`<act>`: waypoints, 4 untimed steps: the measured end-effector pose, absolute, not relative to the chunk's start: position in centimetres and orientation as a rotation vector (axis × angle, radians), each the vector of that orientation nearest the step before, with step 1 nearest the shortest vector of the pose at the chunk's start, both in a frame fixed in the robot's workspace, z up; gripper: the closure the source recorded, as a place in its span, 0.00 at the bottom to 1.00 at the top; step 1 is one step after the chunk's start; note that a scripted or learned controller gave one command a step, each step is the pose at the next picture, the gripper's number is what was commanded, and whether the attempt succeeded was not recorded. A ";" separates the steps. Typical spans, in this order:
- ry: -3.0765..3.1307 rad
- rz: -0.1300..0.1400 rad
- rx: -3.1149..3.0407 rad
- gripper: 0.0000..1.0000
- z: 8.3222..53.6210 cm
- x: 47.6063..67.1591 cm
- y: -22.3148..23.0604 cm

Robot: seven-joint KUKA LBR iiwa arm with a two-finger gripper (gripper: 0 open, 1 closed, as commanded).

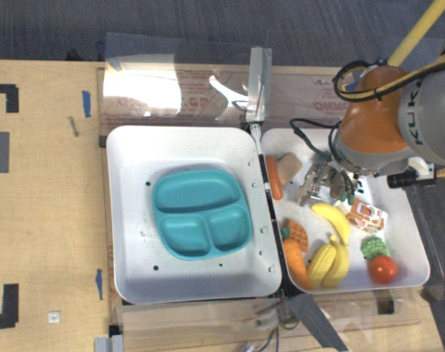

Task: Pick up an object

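On the arm [427, 119], white letters read "KU".

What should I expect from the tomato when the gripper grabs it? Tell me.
The tomato looks round and glossy, so it may roll or slip from the fingers. It sits near the right bin's wall beside the broccoli, which may crowd the gripper. As toy food it is probably light and rigid.

Teal divided plate [201, 213] in white left bin [127, 160]. Right bin [416, 255] white: yellow bananas [331, 259], orange carrot [293, 260], red tomato [383, 269], green broccoli [374, 247]. Arm [380, 108] grey, orange band.
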State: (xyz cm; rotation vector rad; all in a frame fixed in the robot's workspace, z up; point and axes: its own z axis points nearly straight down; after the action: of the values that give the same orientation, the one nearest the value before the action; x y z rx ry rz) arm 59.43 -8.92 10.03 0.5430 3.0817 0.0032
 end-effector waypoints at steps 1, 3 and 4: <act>3.123 -0.003 0.220 1.00 8.8 65.2 -16.4; 3.134 -0.001 0.157 0.00 9.0 55.2 -17.7; 3.140 0.002 0.119 0.00 8.6 65.9 -13.8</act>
State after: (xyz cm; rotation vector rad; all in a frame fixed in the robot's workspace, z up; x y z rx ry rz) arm 65.90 -13.83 8.62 0.1193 3.1404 0.0019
